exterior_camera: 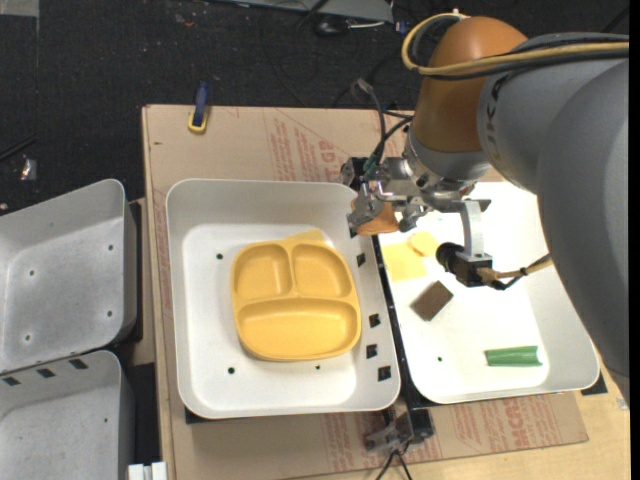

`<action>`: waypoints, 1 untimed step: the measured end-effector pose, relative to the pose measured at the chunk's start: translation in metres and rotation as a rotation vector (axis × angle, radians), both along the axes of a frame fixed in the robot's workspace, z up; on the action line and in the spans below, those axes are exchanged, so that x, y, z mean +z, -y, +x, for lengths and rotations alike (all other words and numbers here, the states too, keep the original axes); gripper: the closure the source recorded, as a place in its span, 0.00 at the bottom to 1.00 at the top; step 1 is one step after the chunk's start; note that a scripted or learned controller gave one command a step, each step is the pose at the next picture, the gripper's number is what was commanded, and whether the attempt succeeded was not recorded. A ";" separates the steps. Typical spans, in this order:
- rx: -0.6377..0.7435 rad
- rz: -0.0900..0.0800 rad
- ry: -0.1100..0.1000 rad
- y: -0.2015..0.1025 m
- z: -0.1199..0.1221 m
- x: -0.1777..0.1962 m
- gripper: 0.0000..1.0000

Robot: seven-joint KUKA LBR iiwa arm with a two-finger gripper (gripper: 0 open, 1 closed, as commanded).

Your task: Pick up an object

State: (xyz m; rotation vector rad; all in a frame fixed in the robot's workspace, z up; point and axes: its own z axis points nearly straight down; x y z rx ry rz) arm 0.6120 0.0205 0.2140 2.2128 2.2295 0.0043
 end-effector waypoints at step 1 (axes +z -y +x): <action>0.000 0.000 0.001 -0.047 0.024 -0.001 1.00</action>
